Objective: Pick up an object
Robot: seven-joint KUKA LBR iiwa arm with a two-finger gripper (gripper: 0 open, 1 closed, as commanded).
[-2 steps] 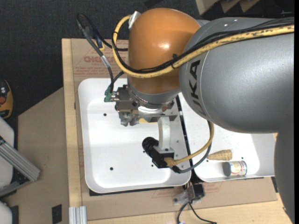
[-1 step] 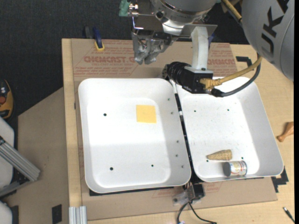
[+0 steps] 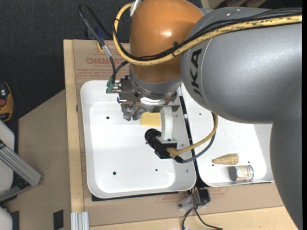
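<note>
Gripper [image 3: 144, 113] low over far side of left bin [image 3: 100, 176], fingers' state can't tell, pale yellow block [image 3: 150, 120] just beneath wrist; centre on block, descend straight, avoid bin divider; cone [image 3: 225, 159] and small bottle [image 3: 241, 173] sit in right bin.

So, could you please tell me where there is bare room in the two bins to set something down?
The left bin has bare floor along its left side and across its front, below the gripper. It is crowded near the yellow block under the wrist. In the right bin, the cone and small bottle occupy the front; bare floor lies behind them.
</note>
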